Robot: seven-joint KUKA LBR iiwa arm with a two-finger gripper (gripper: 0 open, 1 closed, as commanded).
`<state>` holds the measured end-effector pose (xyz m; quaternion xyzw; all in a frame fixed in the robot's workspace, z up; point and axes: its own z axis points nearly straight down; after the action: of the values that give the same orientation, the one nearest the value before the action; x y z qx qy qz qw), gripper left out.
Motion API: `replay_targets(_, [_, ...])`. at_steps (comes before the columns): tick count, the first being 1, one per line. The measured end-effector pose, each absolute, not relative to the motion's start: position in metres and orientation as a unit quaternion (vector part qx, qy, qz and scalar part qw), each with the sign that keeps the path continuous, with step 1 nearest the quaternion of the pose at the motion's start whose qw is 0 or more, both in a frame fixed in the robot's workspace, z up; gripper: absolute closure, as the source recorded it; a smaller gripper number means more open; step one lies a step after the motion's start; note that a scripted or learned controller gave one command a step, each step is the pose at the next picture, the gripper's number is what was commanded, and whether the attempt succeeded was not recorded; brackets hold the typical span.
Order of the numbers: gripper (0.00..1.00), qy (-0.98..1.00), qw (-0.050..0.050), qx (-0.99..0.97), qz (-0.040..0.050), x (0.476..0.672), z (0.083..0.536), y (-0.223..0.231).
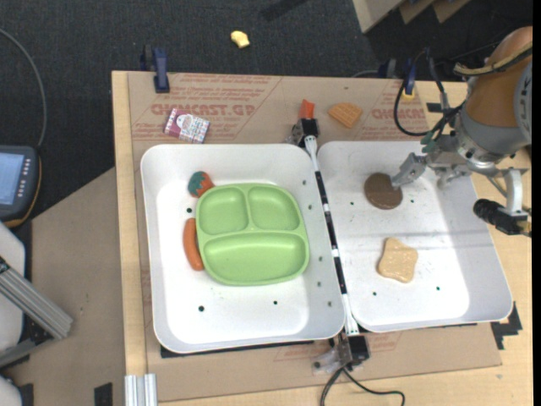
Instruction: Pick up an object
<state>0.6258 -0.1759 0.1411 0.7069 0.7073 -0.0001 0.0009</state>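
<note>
Brown cardboard covers the surface (127, 227), and on it two shallow white bins sit side by side, touching along their inner edges. The left bin (169, 303) carries a green divided plate (251, 233) near its middle; an orange sausage-shaped piece (193, 244) lies against the plate's left edge, and a small red-and-teal object (199, 183) sits by the plate's far-left corner. The grey arm (499, 100) with its orange band reaches in over the far-right corner of the right bin (473, 303). Its end effector (406, 172) hangs low over the far part of that bin, just beside a round brown disc (382, 192) on the bin floor; whether it touches the disc, and whether it is released or clenched, I cannot tell. A tan toast-like piece (397, 260) lies nearer the bin's near edge, well apart from the end effector. Beyond the bins, near the far edge of the surface, rest a small printed packet (186, 125) and an orange cracker-like piece (344, 114).
</note>
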Motion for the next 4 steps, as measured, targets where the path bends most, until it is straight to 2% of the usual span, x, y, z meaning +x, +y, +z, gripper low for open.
replay_targets(1, [0.0, 0.709, -0.002, 0.705, -0.0007, 0.645, 0.086, -0.132])
replay_targets(2, [1.0, 0.708, 0.003, 0.706, 0.0005, 0.647, 0.102, -0.135])
replay_targets(3, [1.0, 0.705, 0.008, 0.71, 0.0007, 0.638, 0.194, -0.232])
replay_targets(4, [1.0, 0.708, -0.004, 0.706, -0.0011, 0.598, 0.079, -0.156])
